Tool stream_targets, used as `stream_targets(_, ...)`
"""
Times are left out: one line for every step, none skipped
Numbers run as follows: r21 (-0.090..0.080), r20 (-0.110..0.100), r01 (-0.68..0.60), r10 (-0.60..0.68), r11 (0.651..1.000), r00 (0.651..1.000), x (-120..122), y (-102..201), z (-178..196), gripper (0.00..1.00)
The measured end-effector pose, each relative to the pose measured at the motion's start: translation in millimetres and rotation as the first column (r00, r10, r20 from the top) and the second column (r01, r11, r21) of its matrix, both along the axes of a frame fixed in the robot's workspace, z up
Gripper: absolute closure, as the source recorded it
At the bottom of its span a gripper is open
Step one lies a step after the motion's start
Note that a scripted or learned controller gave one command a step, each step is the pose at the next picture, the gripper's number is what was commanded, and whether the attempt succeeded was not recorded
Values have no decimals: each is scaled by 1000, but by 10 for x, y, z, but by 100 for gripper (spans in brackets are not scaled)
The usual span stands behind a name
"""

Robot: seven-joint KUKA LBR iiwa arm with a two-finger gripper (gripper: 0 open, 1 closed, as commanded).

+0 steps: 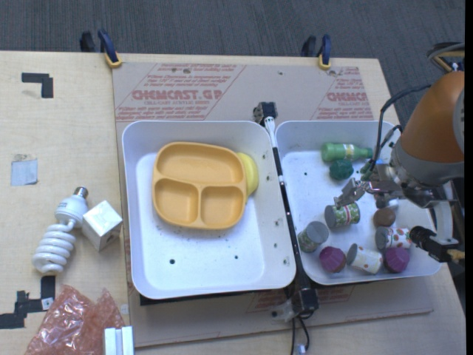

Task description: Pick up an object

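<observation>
STEP: approach | PINCER (353,192): we see it low in the right bin (295,135), just above the patterned cup (343,214); opening state: we cannot tell | ADVICE: we centre over the cup, descend vertically, avoid the green bottle (344,152) beyond.

Small cans, cups and toys scattered in right bin (295,161): green bottle (344,151) lying flat at top, patterned can (344,214) mid-bin, magenta pieces along front edge.
</observation>
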State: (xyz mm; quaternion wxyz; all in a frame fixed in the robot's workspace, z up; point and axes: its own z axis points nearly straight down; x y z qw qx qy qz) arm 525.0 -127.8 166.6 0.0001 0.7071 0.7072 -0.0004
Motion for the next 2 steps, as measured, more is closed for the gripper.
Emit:
stream_targets(-1, 1, -2, 2, 1000, 1000, 667, -286, -671, 0)
stream_targets(0, 1, -1, 1, 1000, 1000, -23, -948, 136, 0)
